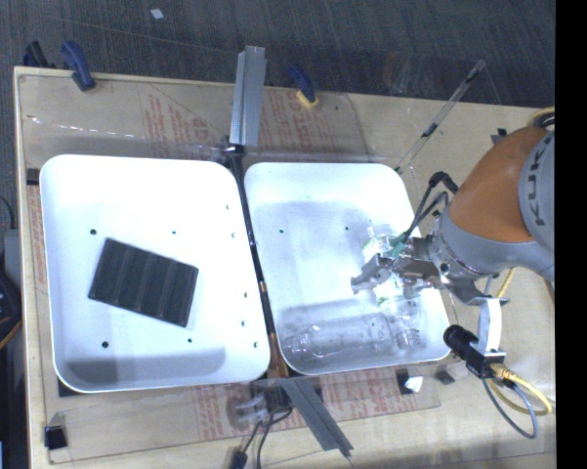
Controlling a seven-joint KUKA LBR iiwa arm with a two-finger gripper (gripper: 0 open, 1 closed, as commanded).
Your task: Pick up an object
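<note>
jaws (pixel 379 279) state unclear | clear bottle (pixel 340 337) just below jaws, right bin (pixel 293 203)

Two white bins (pixel 137 179) — one dark ridged panel (pixel 144 281), one clear bottle (pixel 342 338).

Colours on the bench, mostly white and tan

Both bins are plain white: left bin (pixel 68 193) holds a dark charcoal ribbed panel (pixel 144 281) with faint lengthwise stripes, right bin (pixel 273 189) has a clear see-through plastic bottle (pixel 337 338). Arm (pixel 503 203) is grey with an orange band. Bench (pixel 391 428) is pale tan wood with reddish printed lettering, blue clamps (pixel 78 64) along the back edge, yellow cable (pixel 527 394) at the front right.
</note>
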